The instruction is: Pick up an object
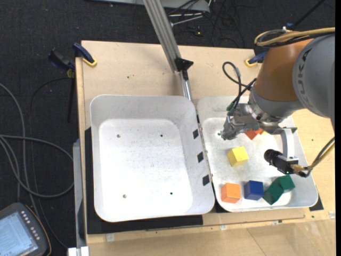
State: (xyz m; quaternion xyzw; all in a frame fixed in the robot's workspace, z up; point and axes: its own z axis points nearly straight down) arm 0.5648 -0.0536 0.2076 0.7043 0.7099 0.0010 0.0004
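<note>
Orange block (230,192), blue block (254,190) and green block (279,189) are being seen lined along the right bin (216,143) front edge, yellow block (238,156) just behind them. Gripper (230,130) is being held low over the bin's back part, near a small orange piece (252,134); finger opening cannot be told, nothing is being seen held. Left bin (101,143) is sitting alongside.

a: what sort of place is this?
b: a robotics lab. a wooden counter (138,68) clamped at its corners, loose cables (21,143) on dark carpet, an aluminium camera pole (160,25), a control pendant (18,233).
</note>
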